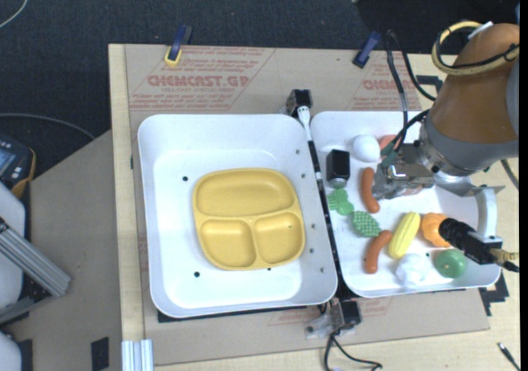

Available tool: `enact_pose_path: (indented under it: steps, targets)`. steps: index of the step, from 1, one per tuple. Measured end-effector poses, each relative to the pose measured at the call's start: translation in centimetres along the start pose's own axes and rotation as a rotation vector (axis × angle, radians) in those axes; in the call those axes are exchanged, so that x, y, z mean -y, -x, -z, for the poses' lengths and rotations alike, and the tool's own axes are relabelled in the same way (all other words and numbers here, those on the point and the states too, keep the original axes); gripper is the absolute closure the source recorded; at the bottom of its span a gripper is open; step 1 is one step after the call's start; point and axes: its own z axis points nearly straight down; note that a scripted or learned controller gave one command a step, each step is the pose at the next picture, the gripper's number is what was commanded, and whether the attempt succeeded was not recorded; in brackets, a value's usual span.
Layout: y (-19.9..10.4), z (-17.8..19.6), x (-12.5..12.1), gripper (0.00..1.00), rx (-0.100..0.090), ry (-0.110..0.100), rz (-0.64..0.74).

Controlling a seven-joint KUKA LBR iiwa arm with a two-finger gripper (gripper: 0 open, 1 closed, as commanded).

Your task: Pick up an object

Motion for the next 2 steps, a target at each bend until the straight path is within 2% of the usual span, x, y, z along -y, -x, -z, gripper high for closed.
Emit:
enact_pose_path:
  steps: [1,2]
  targets:
    - [1.8,-0.5,-1.0,1.00,0.004,0.004,-0.006]
    - [0.6,-0.6,-1.5,1.00,0.003,0.004,-0.003]
